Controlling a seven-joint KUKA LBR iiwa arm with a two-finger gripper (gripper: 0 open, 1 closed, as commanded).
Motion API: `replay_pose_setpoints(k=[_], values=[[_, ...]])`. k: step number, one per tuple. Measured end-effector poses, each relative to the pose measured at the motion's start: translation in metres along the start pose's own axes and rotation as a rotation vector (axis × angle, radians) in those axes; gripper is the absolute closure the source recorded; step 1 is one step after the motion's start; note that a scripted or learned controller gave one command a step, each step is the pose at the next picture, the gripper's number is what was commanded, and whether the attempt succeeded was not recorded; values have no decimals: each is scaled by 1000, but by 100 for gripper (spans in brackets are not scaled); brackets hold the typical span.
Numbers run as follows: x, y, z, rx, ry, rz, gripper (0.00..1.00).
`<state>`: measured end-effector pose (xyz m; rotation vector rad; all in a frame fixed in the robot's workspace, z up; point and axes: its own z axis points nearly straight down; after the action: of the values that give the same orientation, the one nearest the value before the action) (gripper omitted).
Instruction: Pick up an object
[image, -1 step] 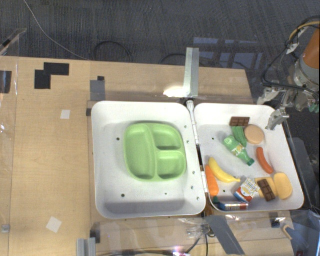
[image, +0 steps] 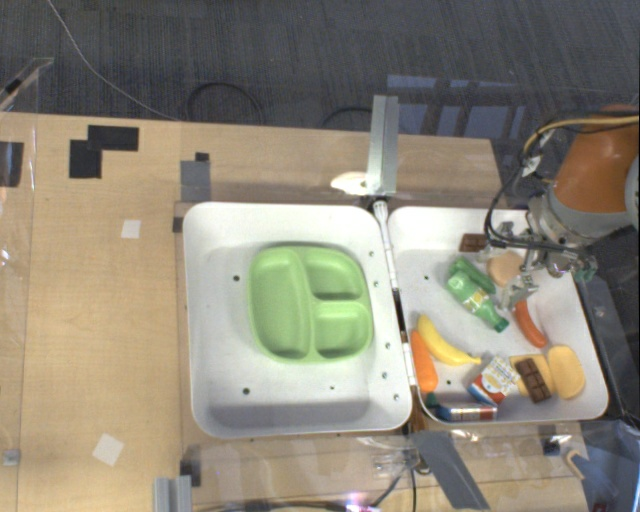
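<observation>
The arm (image: 590, 180) reaches in from the right over the right bin (image: 590, 405), its gripper (image: 524, 283) low among the toys near that bin's upper middle. Whether the jaws are apart or together cannot be told, and nothing is visibly between them. A round tan object (image: 503, 268) lies just left of the jaws, and a green packet (image: 474, 292) sits slantwise left of that. An orange-red sausage (image: 531, 325) lies just below the jaws. Further down are a banana (image: 445, 343), a carrot (image: 425, 362), a small carton (image: 494, 380), a brown chocolate bar (image: 533, 378) and a yellow-orange bun (image: 566, 371). The left bin (image: 210, 400) holds 1 green divided tray (image: 305, 300) with 3 compartments. Both bins rest on the counter (image: 90, 330).
</observation>
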<state>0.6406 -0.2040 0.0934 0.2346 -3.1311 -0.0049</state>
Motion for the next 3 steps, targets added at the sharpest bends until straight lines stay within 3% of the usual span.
replay_pose_setpoints(k=[2, 3], values=[[68, 88, 3, 10, -17, -346, 0], [36, 30, 4, 13, -13, -675, 0]])
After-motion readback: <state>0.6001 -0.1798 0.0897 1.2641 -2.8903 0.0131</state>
